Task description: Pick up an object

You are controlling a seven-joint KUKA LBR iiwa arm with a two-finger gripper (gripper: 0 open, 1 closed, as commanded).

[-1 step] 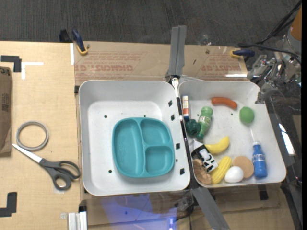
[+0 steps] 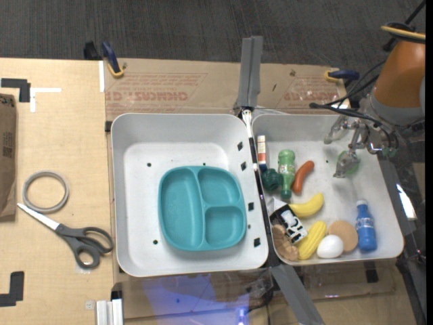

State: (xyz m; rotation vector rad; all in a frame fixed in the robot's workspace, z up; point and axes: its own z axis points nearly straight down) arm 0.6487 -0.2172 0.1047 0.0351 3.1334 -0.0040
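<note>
A grey KUKA arm with an orange band (image 2: 404, 73) reaches in from the right, its gripper (image 2: 348, 162) poised over the upper right part of the right bin (image 2: 389, 202). The metal fingers (image 2: 352, 147) point down toward bare white floor with nothing between them — whether they are spread or closed cannot be told at this slant.

The objects to pick lie in that same bin, mostly toward its left and lower sides. A green bottle (image 2: 286, 162) stands beside an orange carrot-like piece (image 2: 304, 172), with a dark green item (image 2: 272, 181) just to the left of them. Below lies a yellow banana (image 2: 308, 205), then a black-and-white item (image 2: 289, 223), a yellow corn cob (image 2: 312, 241), a white egg (image 2: 330, 246) and a tan round piece (image 2: 344, 234). A blue bottle (image 2: 365, 226) rests near the right wall, below the gripper and apart from it.

The left bin (image 2: 135, 181) holds a teal divided plate (image 2: 201, 207). On the bench to the left — a roll of tape (image 2: 45, 191) and a pair of scissors (image 2: 71, 233).
</note>
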